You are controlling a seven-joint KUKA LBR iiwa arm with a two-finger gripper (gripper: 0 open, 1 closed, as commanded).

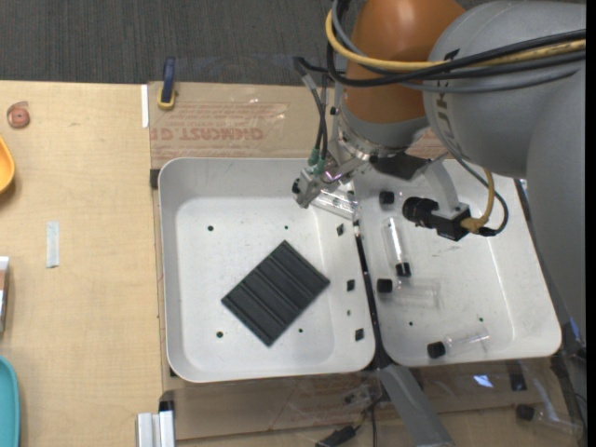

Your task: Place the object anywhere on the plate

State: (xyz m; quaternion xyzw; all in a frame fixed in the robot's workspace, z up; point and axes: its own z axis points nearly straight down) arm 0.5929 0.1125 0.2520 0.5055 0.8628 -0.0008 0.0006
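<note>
1. The objects are clear, slender tubes with black ends. All lie in the right bin (pixel 526 277): an upper tube (pixel 395 242) near the inner wall, a middle tube (pixel 416 293) just in front of it, and a front tube (pixel 463 343) by the front rim.
2. The left bin (pixel 186 203) holds the plate (pixel 276 291), a dark ribbed rectangle lying flat and cornerwise.
3. My claw (pixel 324 192) hangs over the left bin's back right corner. I cannot tell whether it is clenched or released.

Tool (pixel 324 192) too small to read; arm (pixel 521 63) hides right bin (pixel 503 277) far rim; orange thing (pixel 4 170) cropped left.
</note>
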